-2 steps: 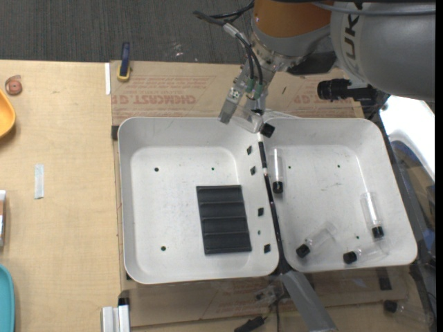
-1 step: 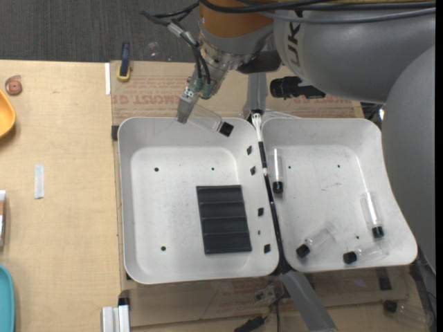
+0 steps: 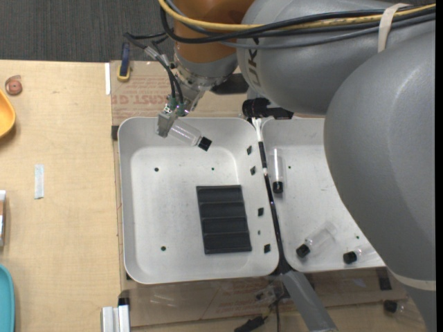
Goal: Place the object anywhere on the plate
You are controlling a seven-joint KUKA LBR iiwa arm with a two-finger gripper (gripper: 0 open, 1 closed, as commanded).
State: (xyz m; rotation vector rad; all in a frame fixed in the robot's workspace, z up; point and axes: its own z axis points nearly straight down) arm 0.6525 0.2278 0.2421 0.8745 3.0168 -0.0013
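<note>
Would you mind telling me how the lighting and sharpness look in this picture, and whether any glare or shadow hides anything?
Camera view: the light is even and soft, and the left bin is bright white without blown glare; the black plate is crisp; the clear vial by the gripper is faint against the white; the arm looms large and slightly soft.

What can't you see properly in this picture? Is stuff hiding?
Camera view:
- Right bin: its right part is hidden behind the big grey arm.
- Small black thing near the arm: too small to name.
- Pincer: tiny and dark, so its grip on the clear tube can't be judged.
- Orange thing and blue thing: cut off by the left edge.
</note>
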